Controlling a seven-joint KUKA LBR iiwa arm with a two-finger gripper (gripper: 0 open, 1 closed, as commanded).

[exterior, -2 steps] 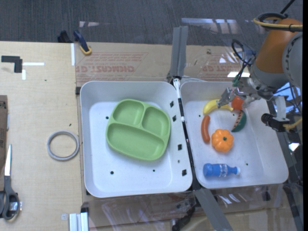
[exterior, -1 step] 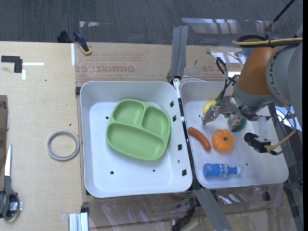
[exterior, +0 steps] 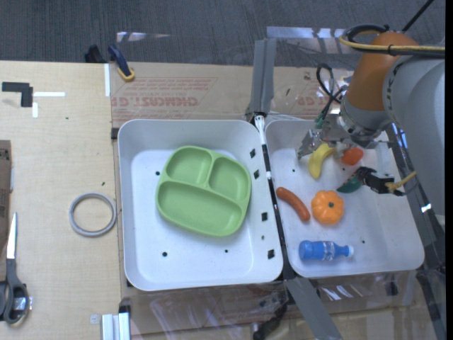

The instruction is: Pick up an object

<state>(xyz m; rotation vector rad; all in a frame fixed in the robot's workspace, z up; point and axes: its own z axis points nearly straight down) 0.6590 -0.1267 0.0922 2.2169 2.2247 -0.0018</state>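
Crowding the claw (exterior: 313, 144): banana (exterior: 319, 159), tomato (exterior: 352, 156), pumpkin (exterior: 328, 207).

Light even and bright, diffuse, from overhead. Shadows soft and short: a faint one under the green plate (exterior: 204, 190) along its lower edge, small ones beneath the pumpkin (exterior: 328, 207) and bottle (exterior: 324, 251). White bins (exterior: 141, 253) near overexposed, little surface detail on their floors. Mild glare on the clear plastic sheet (exterior: 212, 310) at bottom and on the metal strip (exterior: 145, 35) at top. Arm (exterior: 417, 98) soft, slightly blurred, close to camera. Overall sharpness moderate; fine detail grainy. Bench (exterior: 56, 154) edges run slanted, slight wide-angle bend toward the corners.
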